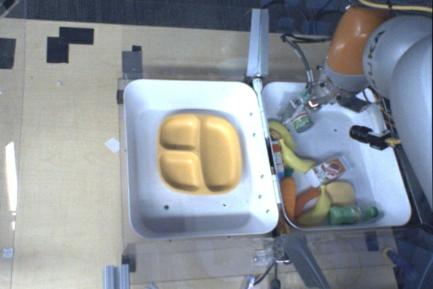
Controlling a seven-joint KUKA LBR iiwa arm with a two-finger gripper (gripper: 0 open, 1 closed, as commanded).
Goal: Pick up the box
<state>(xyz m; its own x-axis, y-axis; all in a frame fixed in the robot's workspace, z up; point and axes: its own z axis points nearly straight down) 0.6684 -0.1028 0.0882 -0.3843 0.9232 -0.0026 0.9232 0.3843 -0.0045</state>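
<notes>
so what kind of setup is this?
Likely a lab pick-and-place bench: a grey arm over two white bins, the left bin holding a yellow divided tray, the right bin toy food.

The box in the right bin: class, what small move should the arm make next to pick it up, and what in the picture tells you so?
Probably shift the gripper towards the near side of the right bin and lower it over the box. The gripper sits at the bin's far edge, apart from the box, which lies flat beside the bananas and the green bottle.
</notes>
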